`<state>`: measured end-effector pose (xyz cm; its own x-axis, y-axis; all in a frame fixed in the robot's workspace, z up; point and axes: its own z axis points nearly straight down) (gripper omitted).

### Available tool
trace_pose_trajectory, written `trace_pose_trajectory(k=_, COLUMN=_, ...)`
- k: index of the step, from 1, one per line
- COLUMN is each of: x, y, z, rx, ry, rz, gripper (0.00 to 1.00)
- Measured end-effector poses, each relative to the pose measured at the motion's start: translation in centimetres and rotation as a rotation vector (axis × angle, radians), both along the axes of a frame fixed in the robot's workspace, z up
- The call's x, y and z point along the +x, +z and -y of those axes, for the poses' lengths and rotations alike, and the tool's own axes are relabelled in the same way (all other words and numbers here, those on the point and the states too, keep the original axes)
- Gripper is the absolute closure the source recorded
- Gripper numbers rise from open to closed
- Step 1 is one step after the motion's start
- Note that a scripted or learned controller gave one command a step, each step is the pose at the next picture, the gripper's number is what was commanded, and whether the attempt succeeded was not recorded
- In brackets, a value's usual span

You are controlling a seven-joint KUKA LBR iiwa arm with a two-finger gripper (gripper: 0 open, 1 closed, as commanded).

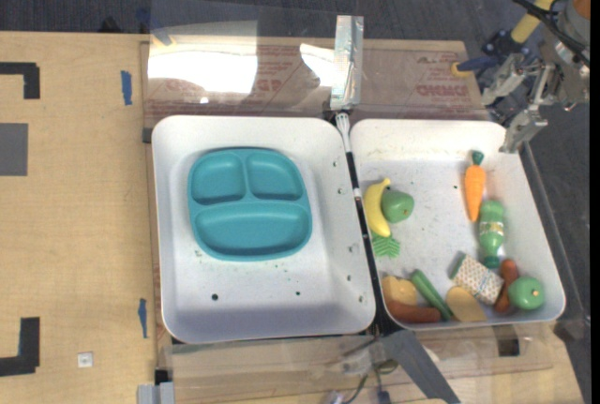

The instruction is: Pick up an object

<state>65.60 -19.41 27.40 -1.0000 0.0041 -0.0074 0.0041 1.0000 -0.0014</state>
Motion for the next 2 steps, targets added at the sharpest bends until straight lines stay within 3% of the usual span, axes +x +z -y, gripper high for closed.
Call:
trace_pose_trajectory(k=1, x=-1.3, y=-17.5, z=1.7, rx=0.005, ry=0.044, rz=-0.016, gripper=0.0)
trace_pose_trajectory(k=2, x=-0.8, y=-18.6, z=-0.9, rx=0.0, ry=0.059, rz=0.0, gripper=0.0)
